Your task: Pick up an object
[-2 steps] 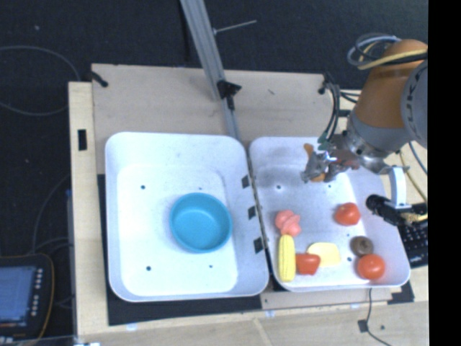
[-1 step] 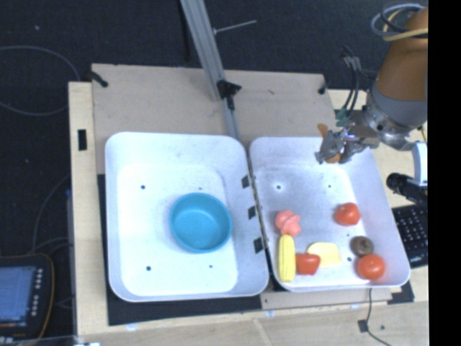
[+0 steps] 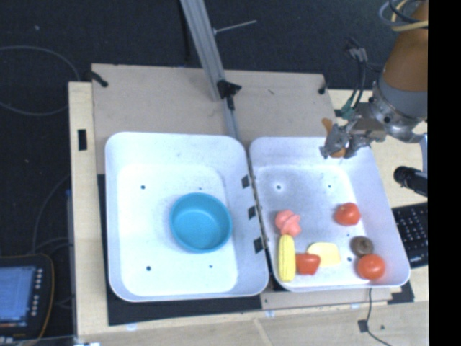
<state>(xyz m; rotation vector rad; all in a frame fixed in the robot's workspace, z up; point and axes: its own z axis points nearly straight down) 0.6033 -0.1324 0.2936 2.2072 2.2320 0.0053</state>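
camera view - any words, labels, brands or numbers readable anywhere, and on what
None can be read.
Handheld screen at the lower left: glows blue, its contents too blurred to read.
Keyboard at the right edge: key markings too small to read.
The bins, the blue bowl and the toy foods carry no visible print.

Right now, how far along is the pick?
Done: nothing looks lifted; the pink piece, corn, yellow block, brown ball and three red pieces, including one by the right wall, all lie in the right bin.
In hand: the pincer sits over that bin's far edge.
Left: descend, grasp, lift.
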